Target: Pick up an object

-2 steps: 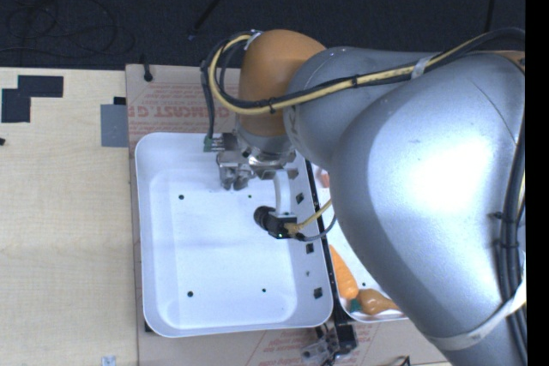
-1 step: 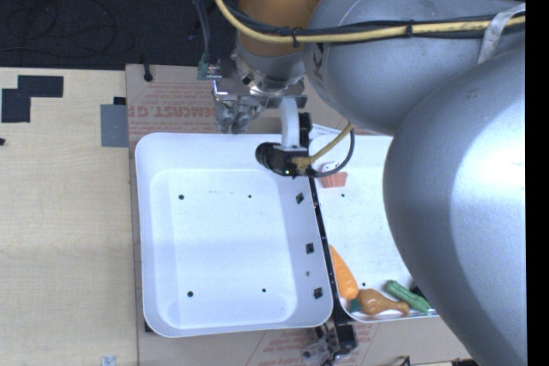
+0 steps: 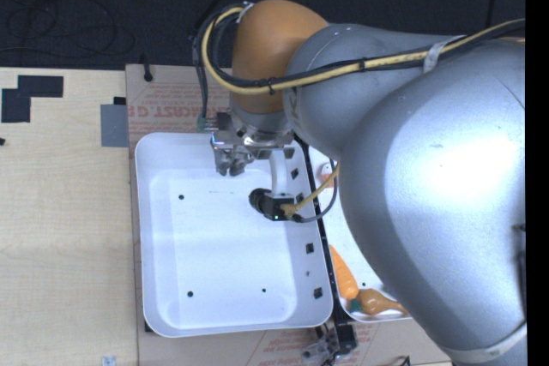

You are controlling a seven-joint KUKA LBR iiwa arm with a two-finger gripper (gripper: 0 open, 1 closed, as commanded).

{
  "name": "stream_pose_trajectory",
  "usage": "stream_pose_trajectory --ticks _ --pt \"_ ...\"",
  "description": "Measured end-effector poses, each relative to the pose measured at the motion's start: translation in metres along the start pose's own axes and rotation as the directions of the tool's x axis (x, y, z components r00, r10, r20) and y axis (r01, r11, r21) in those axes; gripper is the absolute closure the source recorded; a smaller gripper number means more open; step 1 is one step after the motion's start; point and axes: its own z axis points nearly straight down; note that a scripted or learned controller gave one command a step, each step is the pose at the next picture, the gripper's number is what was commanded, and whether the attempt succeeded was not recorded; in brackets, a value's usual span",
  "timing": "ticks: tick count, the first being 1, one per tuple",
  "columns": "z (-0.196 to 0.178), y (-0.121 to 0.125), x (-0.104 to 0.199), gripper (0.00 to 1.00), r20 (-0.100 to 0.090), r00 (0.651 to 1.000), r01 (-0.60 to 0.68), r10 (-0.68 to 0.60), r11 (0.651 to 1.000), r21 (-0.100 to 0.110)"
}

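My gripper (image 3: 230,165) hangs over the far part of the left white bin (image 3: 163,270), close to its back wall, under the orange wrist band. Nothing shows beneath it but bare bin floor. An orange carrot-shaped object (image 3: 343,273) lies in the right bin (image 3: 353,315), near its left wall. A yellow-orange object (image 3: 378,302) lies just beside it, partly under the arm. The big grey arm hides most of the right bin.
A black fitting with a yellow cable (image 3: 271,204) hangs off the wrist over the left bin's right side. A black divider with clips (image 3: 316,249) runs between the bins. Light wooden bench (image 3: 60,219) lies to the left.
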Motion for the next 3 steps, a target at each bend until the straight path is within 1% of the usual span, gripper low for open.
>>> stream_pose_trajectory --ticks 1,2,3 --pt "0.083 -0.002 0.045 1.0 -0.003 1.0 0.005 -0.005 1.0 -0.006" --pt "-0.082 0.003 0.043 1.0 -0.006 1.0 0.003 -0.003 1.0 -0.021" --pt "0.007 -0.016 0.075 1.0 -0.002 1.0 0.003 -0.003 1.0 -0.004"
